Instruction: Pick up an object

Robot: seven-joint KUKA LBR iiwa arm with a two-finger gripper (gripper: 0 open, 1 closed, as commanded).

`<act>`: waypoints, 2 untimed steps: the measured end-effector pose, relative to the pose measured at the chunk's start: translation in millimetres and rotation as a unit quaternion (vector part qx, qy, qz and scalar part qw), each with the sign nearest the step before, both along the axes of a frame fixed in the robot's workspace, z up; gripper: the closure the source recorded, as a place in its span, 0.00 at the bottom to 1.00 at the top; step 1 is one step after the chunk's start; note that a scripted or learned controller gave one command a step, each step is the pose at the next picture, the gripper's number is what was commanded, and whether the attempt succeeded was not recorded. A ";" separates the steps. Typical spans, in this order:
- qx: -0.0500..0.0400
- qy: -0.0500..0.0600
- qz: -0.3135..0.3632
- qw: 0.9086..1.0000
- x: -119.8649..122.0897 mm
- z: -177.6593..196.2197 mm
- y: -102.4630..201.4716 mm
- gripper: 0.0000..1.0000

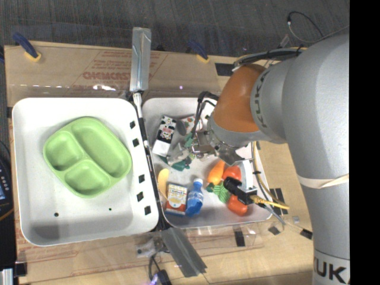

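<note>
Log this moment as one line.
arm: over right bin | claw: low among clutter | green divided plate: left bin | pick: unconfirmed

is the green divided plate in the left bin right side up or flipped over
Right side up: the green plate lies flat in the left bin, its three compartments facing up.

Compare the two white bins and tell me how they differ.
The left bin holds a single thing, a green divided plate, with much bare floor around it; the right bin is crowded with small things, among them a blue bottle and a small carton. The arm's gripper is down in the right bin, not the left. Both are shallow, white and side by side.
</note>
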State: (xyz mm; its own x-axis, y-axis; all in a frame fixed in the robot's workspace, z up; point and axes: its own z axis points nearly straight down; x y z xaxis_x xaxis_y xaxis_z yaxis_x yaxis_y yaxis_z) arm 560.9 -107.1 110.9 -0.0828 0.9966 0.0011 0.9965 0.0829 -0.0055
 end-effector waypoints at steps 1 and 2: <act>0.000 -0.002 0.056 0.998 2.2 13.4 9.4 0.00; 0.000 0.000 0.063 0.998 -22.5 8.8 2.5 0.00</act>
State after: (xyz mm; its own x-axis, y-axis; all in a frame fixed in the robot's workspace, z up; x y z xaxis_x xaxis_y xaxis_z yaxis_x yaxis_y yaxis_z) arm 538.4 -104.5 119.6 -0.2079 0.9781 0.0015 0.9781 0.2079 -0.0046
